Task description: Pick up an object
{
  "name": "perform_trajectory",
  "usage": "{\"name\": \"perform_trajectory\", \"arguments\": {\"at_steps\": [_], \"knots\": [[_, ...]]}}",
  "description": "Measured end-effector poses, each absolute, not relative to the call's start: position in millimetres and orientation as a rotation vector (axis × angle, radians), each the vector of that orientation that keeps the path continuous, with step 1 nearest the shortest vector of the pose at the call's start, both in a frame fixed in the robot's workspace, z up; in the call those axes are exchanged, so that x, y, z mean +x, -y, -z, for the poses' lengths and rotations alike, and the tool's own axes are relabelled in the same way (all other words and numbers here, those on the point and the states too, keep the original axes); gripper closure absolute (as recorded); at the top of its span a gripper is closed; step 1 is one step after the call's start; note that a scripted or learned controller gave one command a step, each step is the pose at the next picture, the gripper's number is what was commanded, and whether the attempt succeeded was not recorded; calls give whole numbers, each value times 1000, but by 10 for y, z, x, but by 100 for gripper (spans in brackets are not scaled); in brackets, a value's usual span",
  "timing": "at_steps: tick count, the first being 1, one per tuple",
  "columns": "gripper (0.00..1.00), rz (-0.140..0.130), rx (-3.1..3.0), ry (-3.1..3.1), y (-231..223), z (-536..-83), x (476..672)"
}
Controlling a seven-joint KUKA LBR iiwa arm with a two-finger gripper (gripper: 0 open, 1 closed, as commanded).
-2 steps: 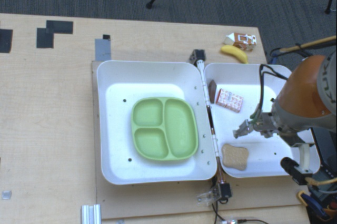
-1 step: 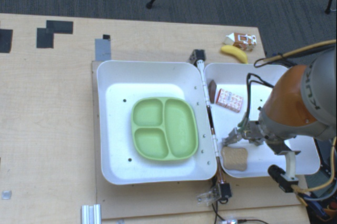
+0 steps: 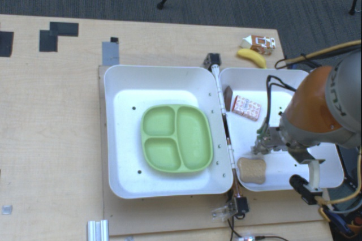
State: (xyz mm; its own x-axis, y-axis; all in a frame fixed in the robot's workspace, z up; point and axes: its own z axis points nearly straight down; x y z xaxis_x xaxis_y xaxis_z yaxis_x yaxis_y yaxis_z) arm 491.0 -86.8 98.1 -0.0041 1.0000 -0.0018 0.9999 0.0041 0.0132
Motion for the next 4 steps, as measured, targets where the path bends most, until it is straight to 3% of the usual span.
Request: {"name": "perform_trajectory", "arguments": {"at_steps": [1,2,3,4], "knots": [[0,-12,2210,-2219,868,-980,4909],[100,-17,2205,-2220,861,-1086,4926],[0,-17,2205,-2221,860,-1084,4924],[0,-6,2217,-2220,864,-865,4884]]}}
